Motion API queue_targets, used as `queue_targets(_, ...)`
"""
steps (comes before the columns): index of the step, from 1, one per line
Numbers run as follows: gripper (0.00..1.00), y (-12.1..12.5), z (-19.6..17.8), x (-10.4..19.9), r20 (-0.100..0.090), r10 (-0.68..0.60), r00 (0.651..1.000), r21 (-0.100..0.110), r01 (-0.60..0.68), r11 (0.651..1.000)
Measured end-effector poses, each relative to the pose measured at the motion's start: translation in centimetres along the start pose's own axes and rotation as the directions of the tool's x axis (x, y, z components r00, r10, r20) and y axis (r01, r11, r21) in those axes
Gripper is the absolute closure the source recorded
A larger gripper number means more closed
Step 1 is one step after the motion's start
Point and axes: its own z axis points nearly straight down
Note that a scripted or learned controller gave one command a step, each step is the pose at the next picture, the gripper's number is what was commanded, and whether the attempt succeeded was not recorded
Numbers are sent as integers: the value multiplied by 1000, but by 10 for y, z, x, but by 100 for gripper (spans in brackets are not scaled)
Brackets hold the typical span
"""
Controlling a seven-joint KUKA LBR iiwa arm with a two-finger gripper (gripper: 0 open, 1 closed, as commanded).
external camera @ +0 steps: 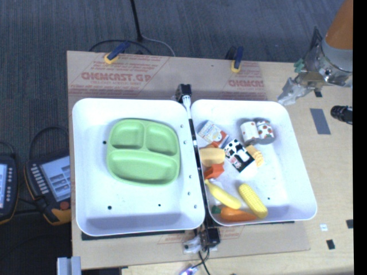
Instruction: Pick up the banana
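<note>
Arm at upper right, gripper (291,93) hanging just past right bin (287,122) far corner, finger state unclear. Banana (223,196) lies near front, beside corn (253,199), untouched.

The divided plate (143,152) lies in the left bin (86,211). To its right, the right bin (289,148) holds the banana (223,196), with the corn cob (252,199) beside it.

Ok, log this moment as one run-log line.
stage: before pick | gripper: above right bin's far right corner, holding nothing | banana: in right bin, near front, beside corn | left bin: green tray
</note>
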Motion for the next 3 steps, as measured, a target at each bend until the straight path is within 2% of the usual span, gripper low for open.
queue_targets(1, 0, -80, 20, 23, -1, 146, 989, 1, -146, 989)
queue_targets(2, 0, -115, 139, 43, 0, 347, 938, 0, -347, 938)
queue_targets(3, 0, -177, 101, 119, -1, 348, 937, 4, -348, 937)
